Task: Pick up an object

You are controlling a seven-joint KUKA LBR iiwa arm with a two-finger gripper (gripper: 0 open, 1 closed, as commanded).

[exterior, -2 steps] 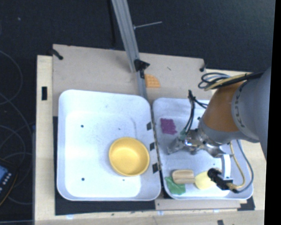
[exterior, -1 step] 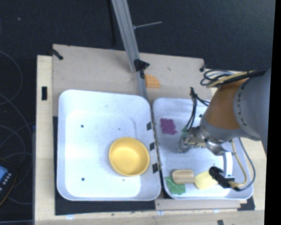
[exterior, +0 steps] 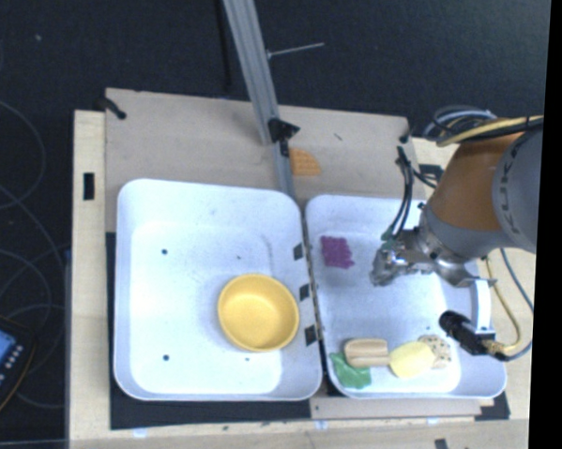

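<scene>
Nearest the camera, along the front wall of the right bin (exterior: 460, 386), lies a row of small things: a green piece (exterior: 348, 373) in the front left corner, a tan block (exterior: 365, 352) just behind and touching it, a yellow lemon-like object (exterior: 408, 360) beside the block, and a pale speckled object (exterior: 436, 347) touching the yellow one on its right. The left bin (exterior: 148, 259) holds a yellow bowl (exterior: 257, 311), upright, in its front right part close to the divide between the two bins. Farther back in the right bin, a purple object (exterior: 337, 252) lies alone near the left wall, well apart from the front row. The hand (exterior: 388, 269) hangs over the middle of the right bin, to the right of the purple object and behind the front row; nothing shows between its fingers, and whether they are spread or closed cannot be told from this slant. Beyond the bins, a small orange item (exterior: 304, 163) rests on the worktop (exterior: 191, 139) beside a grey metal rail (exterior: 256, 77).
</scene>
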